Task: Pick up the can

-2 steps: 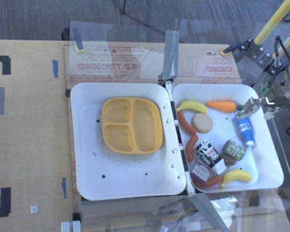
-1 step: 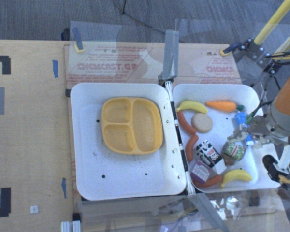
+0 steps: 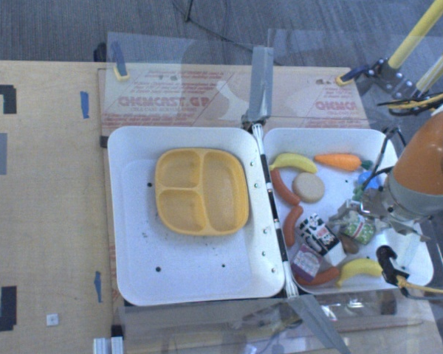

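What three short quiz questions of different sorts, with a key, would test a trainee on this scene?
1. True or false: the yellow plate lies in the right bin.
2. Which lies nearest the carrot? A) yellow plate B) upper banana C) lower banana
3. Fill in: the gripper hangs over the ____ bin, close to the green-labelled can.

Key: 1 false; 2 B; 3 right.

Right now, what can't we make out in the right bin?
- Pincer: the wrist's own bulk covers the fingers in the camera view, so open or shut is unclear.
- Can: green label partly under the pincer; contact can't be told.
- Black-and-white carton: print too small to read.
- Blue item: mostly behind the arm.
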`<state>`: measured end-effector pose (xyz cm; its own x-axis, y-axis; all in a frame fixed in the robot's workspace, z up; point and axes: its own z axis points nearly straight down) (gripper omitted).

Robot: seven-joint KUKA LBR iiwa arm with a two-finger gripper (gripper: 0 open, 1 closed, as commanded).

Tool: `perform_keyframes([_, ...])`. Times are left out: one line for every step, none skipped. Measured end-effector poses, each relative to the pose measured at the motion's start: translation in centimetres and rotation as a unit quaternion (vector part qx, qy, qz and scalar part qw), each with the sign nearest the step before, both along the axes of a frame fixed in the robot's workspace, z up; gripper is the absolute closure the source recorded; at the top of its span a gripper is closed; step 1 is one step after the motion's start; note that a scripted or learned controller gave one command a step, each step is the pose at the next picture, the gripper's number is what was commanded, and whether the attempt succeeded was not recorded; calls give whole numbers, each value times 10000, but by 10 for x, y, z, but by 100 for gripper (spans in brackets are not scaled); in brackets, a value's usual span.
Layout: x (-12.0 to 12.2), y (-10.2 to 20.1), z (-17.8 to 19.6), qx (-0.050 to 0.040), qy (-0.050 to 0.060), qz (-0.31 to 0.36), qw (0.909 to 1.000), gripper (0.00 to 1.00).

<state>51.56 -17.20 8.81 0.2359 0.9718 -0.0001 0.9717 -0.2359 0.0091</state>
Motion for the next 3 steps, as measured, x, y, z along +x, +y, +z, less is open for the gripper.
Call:
perform_keyframes([0,-2,10,-1,-9,-26,10000,100])
perform_keyframes([-2,25,121,8,42,-29,10000,100])
perform_keyframes([-17,50,200,12,46,-462,9989,100])
